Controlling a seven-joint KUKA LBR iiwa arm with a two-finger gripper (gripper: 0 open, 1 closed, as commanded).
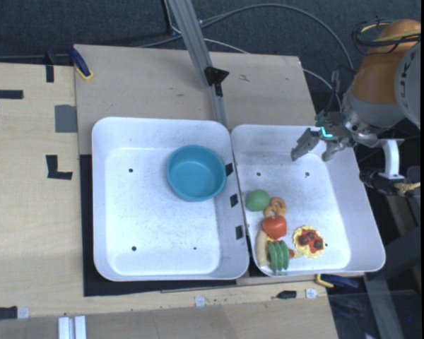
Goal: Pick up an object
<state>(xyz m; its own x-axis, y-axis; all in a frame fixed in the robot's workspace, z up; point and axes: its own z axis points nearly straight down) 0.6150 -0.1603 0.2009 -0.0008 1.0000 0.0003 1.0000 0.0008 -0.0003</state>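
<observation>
My gripper [318,147] hangs over the far right part of the right bin [353,210], its two fingers spread open with nothing between them. Well below it, at the bin's near left side, lies a cluster of toy food: a green round item [257,200], a small pretzel-like piece [275,206], a red tomato [274,226], a green pepper [278,254] beside a yellow banana [261,244], and a small pizza slice [309,241]. The gripper is apart from all of them.
A blue bowl [196,173] sits in the left bin [127,210] near its far right side. A metal pole [198,48] slants down to the seam between the bins. Cables run behind the right bin.
</observation>
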